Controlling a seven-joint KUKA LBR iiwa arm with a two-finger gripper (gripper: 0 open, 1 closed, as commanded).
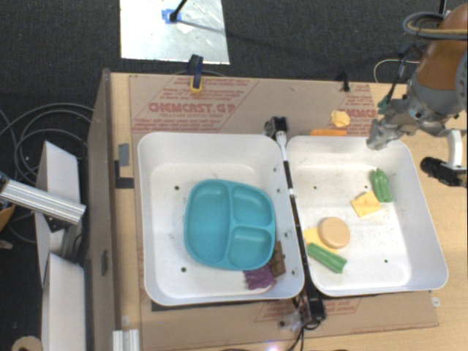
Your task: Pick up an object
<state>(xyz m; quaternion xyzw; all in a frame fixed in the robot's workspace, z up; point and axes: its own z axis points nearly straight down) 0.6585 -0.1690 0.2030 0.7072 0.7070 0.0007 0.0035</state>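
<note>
Here, bench [219, 97] carries two white bins. Left bin [164, 167], centre frame: teal divided plate [229, 224], purple scrap [257, 277] at its lower edge. Right bin [420, 262]: round tan disc [335, 232], yellow wedge [365, 205], two green pieces [380, 185], [326, 257]. Tool [382, 132], upper right, above right bin's far rim; opening cannot be judged, nothing visibly held. Risk: descent here likely strikes rim, missing nearest green piece.

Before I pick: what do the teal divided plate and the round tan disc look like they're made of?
Teal plate: probably moulded plastic, smooth with a slight sheen, uniform colour, rounded compartment ridges. Tan disc: likely toy food, matte plastic or perhaps foam or wood; too small to tell which.
</note>
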